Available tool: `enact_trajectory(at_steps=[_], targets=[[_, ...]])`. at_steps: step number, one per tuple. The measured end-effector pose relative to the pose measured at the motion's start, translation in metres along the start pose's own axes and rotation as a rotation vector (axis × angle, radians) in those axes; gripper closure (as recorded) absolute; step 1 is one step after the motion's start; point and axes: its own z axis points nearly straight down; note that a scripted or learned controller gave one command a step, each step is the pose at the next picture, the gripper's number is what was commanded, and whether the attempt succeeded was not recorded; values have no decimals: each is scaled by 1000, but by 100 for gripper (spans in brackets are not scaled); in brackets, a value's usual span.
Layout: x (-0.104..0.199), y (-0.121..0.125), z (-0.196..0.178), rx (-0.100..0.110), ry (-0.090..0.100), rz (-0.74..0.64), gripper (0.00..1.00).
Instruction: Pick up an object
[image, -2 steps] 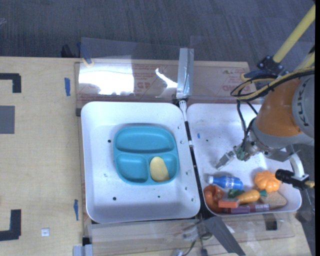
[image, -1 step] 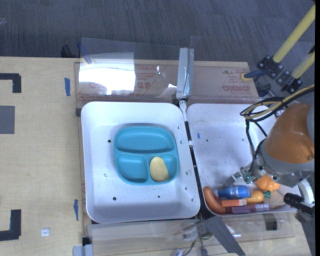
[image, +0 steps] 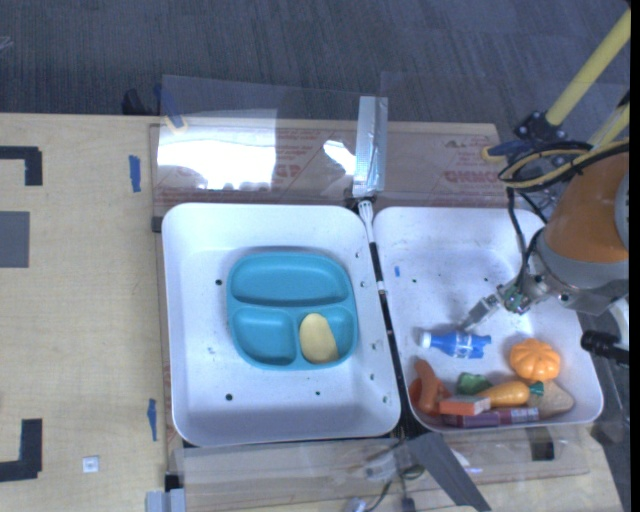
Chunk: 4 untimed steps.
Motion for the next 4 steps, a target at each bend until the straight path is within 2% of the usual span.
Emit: enact_trajectory(at_steps=[1, 3, 4], targets=[[0, 0, 0, 0, 1, 0, 0], [59, -60, 0, -7, -4, -53, 0], [55, -64, -87, -3, -1, 295, 0]])
